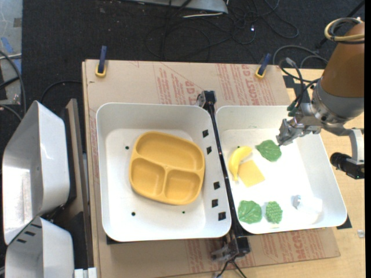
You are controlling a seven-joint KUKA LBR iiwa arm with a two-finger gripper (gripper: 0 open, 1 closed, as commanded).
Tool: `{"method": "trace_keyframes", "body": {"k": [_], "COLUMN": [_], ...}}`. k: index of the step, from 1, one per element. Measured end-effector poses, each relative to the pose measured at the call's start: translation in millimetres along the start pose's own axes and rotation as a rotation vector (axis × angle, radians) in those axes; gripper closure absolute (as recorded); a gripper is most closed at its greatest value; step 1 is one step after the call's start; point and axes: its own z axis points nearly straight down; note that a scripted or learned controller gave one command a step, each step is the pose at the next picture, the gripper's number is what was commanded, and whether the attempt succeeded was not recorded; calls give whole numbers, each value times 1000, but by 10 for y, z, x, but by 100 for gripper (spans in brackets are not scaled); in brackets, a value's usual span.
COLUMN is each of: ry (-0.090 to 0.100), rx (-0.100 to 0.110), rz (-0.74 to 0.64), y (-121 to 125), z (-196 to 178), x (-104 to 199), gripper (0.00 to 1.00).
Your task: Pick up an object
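As I watched, the grey two-finger gripper (285,133) hung just beside a flat green leaf-shaped piece (269,150) in the right white bin (324,172). I judged this the approach; its opening I couldn't tell. Next: descend squarely, then close.

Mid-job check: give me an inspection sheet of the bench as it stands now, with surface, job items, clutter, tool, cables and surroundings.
Surface: cardboard-topped bench bearing a left bin and a right bin side by side.
Job's things: in the right bin, a green leaf piece by the tool, a yellow banana piece touching a yellow wedge, two green pieces near the front wall, and a small grey item.
Clutter: yellow divided tray in the left bin.
Tool: low over the right bin beside the leaf piece; finger state unclear.
Cables: black cables on the floor behind the bench.
Surroundings: white containers left of the bench.
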Motion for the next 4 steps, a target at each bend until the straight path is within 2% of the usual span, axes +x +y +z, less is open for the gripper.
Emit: {"method": "trace_keyframes", "body": {"k": [2,4], "ry": [0,-1], "rx": [1,-3], "rz": [-2,-2], "y": [-253,-232], "z": [145,16], "x": [1145,2182], "gripper": [100,100]}}
